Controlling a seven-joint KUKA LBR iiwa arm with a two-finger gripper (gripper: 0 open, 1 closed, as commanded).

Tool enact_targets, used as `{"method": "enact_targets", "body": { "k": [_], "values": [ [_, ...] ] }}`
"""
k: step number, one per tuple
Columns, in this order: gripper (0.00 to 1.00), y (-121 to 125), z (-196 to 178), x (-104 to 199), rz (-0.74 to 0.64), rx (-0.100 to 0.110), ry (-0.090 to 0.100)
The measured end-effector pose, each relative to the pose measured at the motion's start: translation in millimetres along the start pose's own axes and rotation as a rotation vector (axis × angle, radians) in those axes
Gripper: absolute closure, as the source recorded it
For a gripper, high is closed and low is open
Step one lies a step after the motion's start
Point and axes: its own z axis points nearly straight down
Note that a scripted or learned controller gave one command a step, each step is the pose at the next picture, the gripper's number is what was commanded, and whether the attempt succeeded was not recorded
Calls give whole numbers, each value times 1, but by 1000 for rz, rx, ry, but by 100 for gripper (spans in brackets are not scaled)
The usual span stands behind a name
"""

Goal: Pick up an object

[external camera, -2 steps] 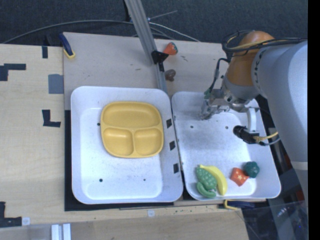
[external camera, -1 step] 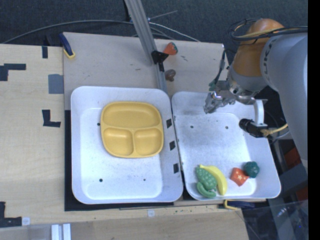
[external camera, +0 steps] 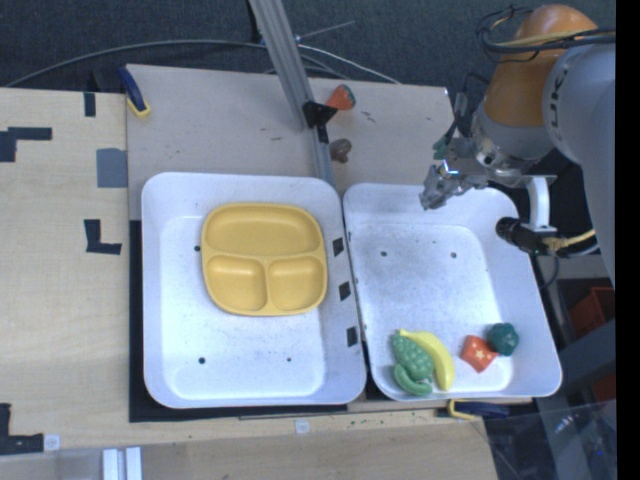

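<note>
Four small toy foods are lying along the near edge of the right bin (external camera: 520,298): a green vegetable (external camera: 408,360) touching a yellow banana (external camera: 436,356), then a red piece (external camera: 477,353) touching a dark green piece (external camera: 503,337).

Bench (external camera: 230,138), tan top w/ dark scuffs, carries two shallow white bins side by side: left bin (external camera: 165,298) & right bin (external camera: 520,268), edges nearly touching; slanted metal post (external camera: 285,53) rises from bench just behind them.
</note>
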Motion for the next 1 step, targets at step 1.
{"method": "enact_targets", "body": {
  "k": [1],
  "values": [
    [100, -16, -9, 52, -4, 4, 3]
  ]
}}
